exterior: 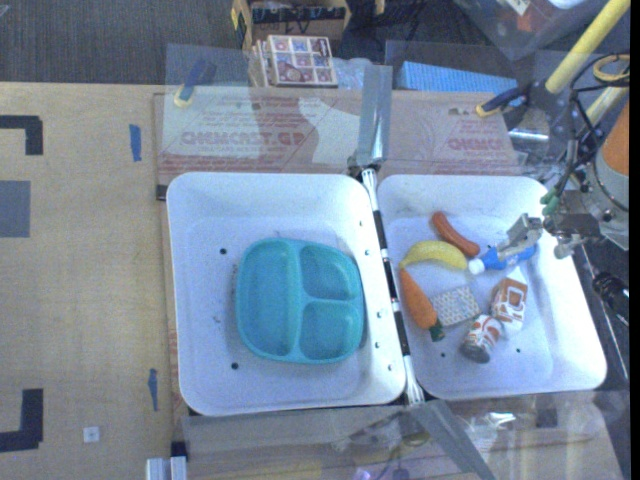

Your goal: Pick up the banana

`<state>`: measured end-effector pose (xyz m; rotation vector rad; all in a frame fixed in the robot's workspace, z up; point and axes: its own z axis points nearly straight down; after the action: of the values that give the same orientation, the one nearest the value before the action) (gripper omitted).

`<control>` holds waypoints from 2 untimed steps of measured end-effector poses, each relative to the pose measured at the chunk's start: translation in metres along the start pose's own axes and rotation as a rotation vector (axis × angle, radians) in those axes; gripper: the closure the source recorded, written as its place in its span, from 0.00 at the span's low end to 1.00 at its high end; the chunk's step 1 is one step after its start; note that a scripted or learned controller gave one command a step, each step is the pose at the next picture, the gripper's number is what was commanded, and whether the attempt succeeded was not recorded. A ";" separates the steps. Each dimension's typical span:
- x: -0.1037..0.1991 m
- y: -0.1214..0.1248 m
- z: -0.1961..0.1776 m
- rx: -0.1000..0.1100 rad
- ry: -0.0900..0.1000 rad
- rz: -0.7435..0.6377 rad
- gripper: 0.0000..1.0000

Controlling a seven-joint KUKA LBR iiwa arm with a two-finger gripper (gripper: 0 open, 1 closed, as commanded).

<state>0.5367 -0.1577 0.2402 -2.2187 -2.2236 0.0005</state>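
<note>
— What lies nearest you?

— In the right bin (575,363), a small can (479,338) on its side and a carton (509,302) just beside it, both at the near side. A grey patterned sponge (455,304) and a carrot (419,299) lie a little left of them.

— And the banana?

— The banana (436,255) lies flat in the right bin, just beyond the carrot, with a sausage (456,234) behind it and a blue-and-white bottle (497,259) touching its right end.

— Your gripper?

— My gripper (527,230) hangs over the bin's far right part, right of the banana. Whether my fingers are parted or closed, I cannot tell.

— The left bin?

— The left bin (195,208) bears a teal divided plate (300,300).
</note>
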 end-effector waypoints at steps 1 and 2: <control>0.034 0.040 0.152 -0.009 -0.001 0.125 0.00; 0.067 0.104 0.153 -0.007 -0.001 -0.001 0.00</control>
<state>0.6409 -0.0908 0.0876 -2.2212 -2.2294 -0.0063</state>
